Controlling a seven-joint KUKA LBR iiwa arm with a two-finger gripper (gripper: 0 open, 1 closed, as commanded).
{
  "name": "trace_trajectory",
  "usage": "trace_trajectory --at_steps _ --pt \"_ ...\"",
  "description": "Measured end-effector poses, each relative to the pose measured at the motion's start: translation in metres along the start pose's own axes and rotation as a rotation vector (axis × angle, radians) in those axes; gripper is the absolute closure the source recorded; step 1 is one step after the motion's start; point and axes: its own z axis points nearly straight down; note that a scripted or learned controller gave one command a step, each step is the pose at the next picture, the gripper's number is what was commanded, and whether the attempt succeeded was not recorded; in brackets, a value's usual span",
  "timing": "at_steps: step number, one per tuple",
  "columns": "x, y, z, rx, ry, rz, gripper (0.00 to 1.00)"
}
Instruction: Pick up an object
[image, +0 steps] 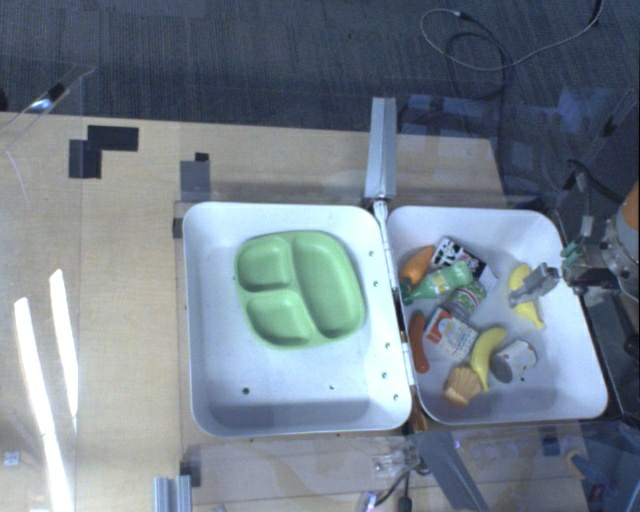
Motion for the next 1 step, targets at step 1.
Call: trace_trajectory --at_steps 1 --pt "-0.0057 0.0523 0.0627 0.001 0.0 0.0 0.0"
